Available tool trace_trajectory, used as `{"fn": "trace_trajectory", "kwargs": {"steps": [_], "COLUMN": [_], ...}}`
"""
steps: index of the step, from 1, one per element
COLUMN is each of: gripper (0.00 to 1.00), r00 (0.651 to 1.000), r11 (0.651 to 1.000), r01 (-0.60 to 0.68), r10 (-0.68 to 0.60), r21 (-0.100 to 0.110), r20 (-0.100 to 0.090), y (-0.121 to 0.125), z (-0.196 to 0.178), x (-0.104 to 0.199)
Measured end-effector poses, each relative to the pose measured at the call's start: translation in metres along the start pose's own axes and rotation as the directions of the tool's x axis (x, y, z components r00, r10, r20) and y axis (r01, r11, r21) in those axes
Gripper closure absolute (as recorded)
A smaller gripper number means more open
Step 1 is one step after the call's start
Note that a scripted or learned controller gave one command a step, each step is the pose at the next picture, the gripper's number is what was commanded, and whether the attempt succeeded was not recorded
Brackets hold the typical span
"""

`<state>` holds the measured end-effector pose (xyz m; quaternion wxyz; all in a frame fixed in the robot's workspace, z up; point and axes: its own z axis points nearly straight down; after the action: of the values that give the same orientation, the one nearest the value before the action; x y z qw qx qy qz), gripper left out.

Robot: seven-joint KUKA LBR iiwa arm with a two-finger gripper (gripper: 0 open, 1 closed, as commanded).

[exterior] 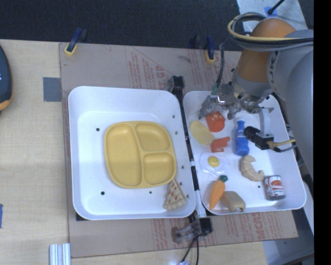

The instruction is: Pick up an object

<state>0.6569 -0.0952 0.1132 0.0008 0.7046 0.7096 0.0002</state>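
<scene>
one carrot (216,192) & beige lump (232,201) at right bin (298,199) front edge; gripper (223,105) over red piece (215,121), grip state can't tell; one yellow tray (140,153) in left bin (83,148).

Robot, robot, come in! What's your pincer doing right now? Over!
Pincer low over right white bin, above red toy piece. Nothing seen gripped. Blue toy bottle and pale yellow slice crowd close.

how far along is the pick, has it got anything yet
Done: the gripper has reached the far end of the right bin, just above the red piece. In hand: nothing visibly held or lifted. Left: close on an object and raise it; the blue bottle and carrot lie untouched.
</scene>
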Motion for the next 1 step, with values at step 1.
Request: {"fn": "trace_trajectory", "kwargs": {"steps": [1], "gripper": [0.0], "r00": [1.0], "r11": [1.0], "r01": [-0.005], "r10": [0.005], "r21": [0.008], "r20": [0.0], "y": [-0.011], "z": [0.0223], "x": [-0.0226]}}
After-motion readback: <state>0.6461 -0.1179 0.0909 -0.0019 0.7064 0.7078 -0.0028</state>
